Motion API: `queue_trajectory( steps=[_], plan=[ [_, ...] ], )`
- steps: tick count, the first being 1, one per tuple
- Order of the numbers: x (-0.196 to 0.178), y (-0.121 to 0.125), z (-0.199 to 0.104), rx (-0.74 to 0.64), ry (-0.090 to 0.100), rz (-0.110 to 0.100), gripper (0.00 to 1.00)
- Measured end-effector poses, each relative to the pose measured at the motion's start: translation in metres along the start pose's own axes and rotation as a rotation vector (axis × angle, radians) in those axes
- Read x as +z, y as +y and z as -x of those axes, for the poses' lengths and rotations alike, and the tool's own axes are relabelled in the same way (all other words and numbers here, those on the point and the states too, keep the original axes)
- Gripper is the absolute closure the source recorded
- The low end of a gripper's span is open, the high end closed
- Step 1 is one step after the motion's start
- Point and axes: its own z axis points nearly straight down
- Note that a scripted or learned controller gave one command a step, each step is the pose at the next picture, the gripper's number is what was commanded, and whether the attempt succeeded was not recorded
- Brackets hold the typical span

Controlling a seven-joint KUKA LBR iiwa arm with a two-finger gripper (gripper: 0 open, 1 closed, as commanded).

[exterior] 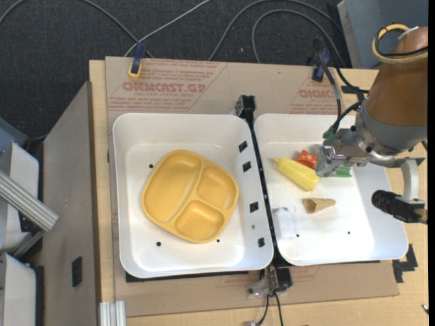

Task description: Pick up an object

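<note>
A: Objects for picking sit in the right bin (380, 246), operator, but go left to right as you check. In the left bin (126, 182) you'll see a yellow divided tray (189, 195), three compartments, turned at a slant, lying flat about the middle of the bin floor.

B: And between the bins?

A: You have a black divider strip (253, 182) running near to far where the two rims meet. Just right of it, in the near-left part of the right bin, lies a small clear plastic piece (283, 221), hard to make out against the white.

B: Farther right?

A: You'll find a yellow corn cob (296, 172) lying at a slant, with a red item (307, 158) touching its far side. Nearer to you, a small tan cone-shaped piece (318, 204) lies by itself. A green item (342, 171) peeks out beside the cob's right end, partly hidden by the arm.

B: The claw?

A: The claw (332, 160) is down at the red and green items, just right of the cob. You cannot tell whether it is open or closed, nor whether anything is in it. A black part (397, 206) of the arm hangs over the worktop (170, 79) at the bin's right rim.
</note>
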Motion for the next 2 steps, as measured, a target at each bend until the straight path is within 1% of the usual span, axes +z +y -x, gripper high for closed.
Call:
queue_trajectory(
  steps=[1, 2],
  plan=[
    [0.01, 0.028, -0.035, 0.001, 0.0, -0.001, 1.0],
    [0.005, 0.056, -0.076, -0.001, 0.001, 0.0, 1.0]
  ],
)
